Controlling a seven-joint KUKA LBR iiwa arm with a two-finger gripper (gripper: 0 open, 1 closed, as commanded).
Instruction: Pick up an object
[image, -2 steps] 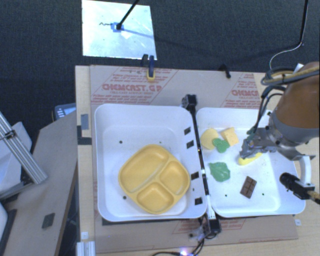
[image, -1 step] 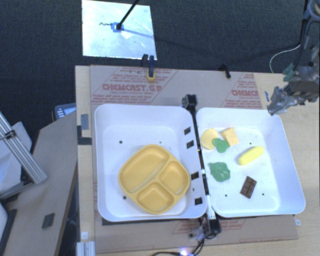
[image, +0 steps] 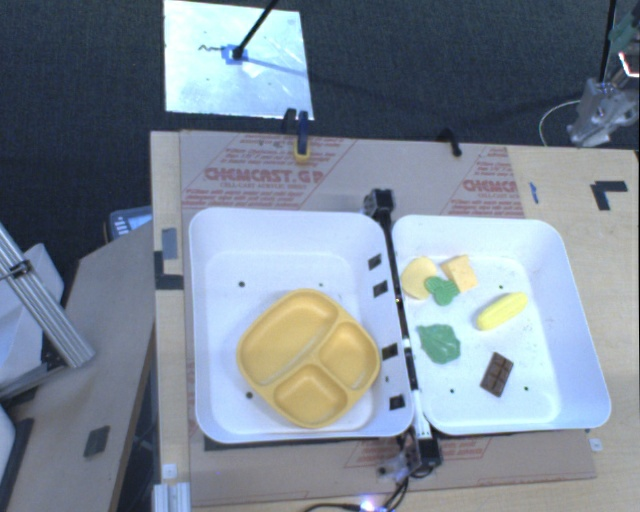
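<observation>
- The 2 white bins sit side by side on the tabletop (image: 560, 170), keeping the pieces corralled for picking.
- Right bin (image: 575, 300): banana (image: 501, 311) at 3 o'clock, chocolate (image: 496, 374) at 5, green lump (image: 439, 343) at 7.
- Left bin (image: 215, 260): yellow tray (image: 308, 356).
- I cannot tell the pincer's state.

From my remote feed, I read red "CHEMCAST GP" lettering on the brown protective sheet (image: 262, 172) covering the surface.
</observation>
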